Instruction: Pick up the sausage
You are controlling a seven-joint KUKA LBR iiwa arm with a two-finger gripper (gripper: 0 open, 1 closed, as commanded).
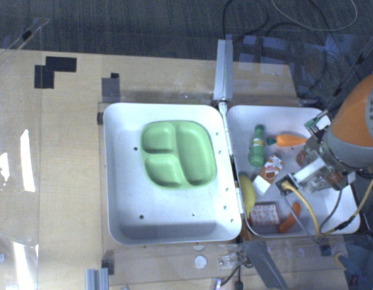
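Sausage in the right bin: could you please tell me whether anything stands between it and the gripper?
Nothing visible blocks it. The sausage lies by the front wall of the right bin, beside a brown box; the gripper hangs farther right.

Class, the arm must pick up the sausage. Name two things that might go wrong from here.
The sausage lies near the front wall of the right bin, beside the brown packet, so both may crowd a grasp. The orange carrot might be mistaken for it.
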